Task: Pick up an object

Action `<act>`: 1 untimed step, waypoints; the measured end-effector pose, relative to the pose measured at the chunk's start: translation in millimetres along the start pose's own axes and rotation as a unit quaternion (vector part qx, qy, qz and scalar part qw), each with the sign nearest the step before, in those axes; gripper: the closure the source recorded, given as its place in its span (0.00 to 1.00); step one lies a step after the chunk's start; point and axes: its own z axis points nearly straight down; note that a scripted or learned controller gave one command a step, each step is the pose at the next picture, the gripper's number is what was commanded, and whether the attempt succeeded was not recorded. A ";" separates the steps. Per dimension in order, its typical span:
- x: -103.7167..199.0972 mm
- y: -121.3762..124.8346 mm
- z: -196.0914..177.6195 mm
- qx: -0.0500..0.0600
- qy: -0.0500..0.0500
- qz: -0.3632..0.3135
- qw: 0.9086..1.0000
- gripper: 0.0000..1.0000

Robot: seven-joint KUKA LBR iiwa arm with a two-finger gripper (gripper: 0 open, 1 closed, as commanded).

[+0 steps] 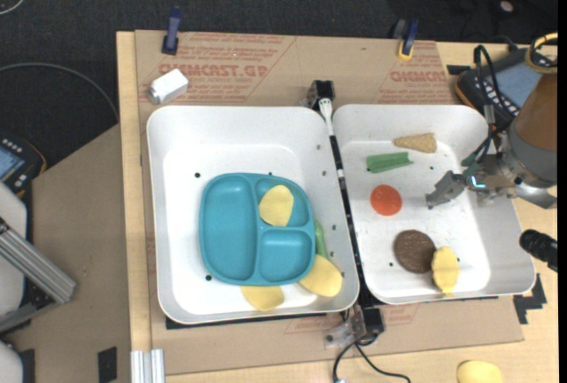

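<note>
Your right-hand shallow white plastic bin point(496, 275) holds the small flat round red disc point(386, 199), just left of the end effector point(446, 190), whose fingers look spread and empty. It looks light, stiff, slippery: pinch across its edges.

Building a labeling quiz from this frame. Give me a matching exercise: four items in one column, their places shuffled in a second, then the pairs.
Items:
1. teal divided tray
2. red disc
3. brown round piece
4. green strip

Places:
A. right bin, far half, beside the tan wedge
B. left bin, middle
C. right bin, near edge, touching a yellow piece
D. right bin, centre, just left of the gripper

Pairs: 1-B, 2-D, 3-C, 4-A
</note>
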 end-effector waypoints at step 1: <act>28.1 4.3 -126.0 -0.008 -0.002 -0.003 1.000 0.00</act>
